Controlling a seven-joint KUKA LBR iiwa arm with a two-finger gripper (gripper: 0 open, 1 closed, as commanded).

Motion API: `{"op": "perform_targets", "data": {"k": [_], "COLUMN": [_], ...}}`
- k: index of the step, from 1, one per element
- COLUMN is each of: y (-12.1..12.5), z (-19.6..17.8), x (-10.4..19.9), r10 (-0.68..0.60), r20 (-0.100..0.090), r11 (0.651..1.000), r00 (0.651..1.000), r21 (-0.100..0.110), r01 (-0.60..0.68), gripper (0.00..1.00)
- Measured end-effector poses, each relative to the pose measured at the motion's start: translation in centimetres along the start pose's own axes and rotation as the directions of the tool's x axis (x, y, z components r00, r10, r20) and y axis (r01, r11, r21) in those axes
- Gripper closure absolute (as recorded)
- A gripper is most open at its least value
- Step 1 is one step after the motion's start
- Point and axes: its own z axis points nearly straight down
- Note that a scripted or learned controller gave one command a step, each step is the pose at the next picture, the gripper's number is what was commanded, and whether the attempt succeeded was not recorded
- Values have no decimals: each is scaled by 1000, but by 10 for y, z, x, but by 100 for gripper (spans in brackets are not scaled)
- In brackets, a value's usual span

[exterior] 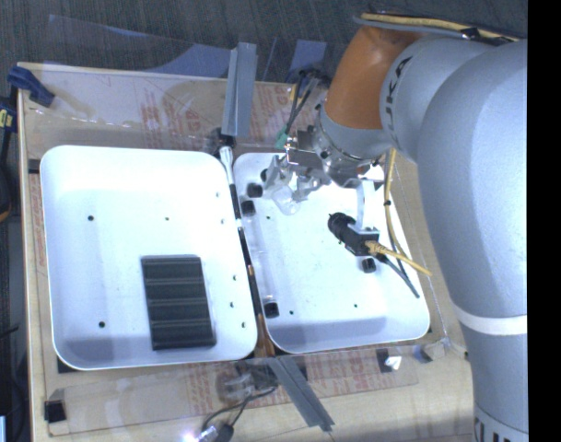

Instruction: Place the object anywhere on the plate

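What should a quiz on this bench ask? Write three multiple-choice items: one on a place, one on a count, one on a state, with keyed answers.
1. The dark ribbed slab lies: A in the left bin; B on the bench outside the bins; C on the arm.
2. White bins on the bench: A one; B two; C four.
3. The slab: A stands on edge; B leans on a wall; C lies flat.
Key: 1 A, it rests on that bin's floor. 2 B, the left bin and right bin sit side by side. 3 C, its whole ribbed top faces up.
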Motion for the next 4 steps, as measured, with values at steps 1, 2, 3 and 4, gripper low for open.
{"op": "perform_targets", "data": {"k": [1,2,3,4], "y": [13,33,-95,-150], "z": [24,-11,25,108], "x": [69,109,130,201], "r10": [39,424,529,596], "r20": [2,1,4,6], "r11": [999,905,849,803], "r00": [999,905,849,803], "r21": [-1,-2,1,1], "r01": [-39,-424,-529,-596], "gripper": [100,100,100,100]}}
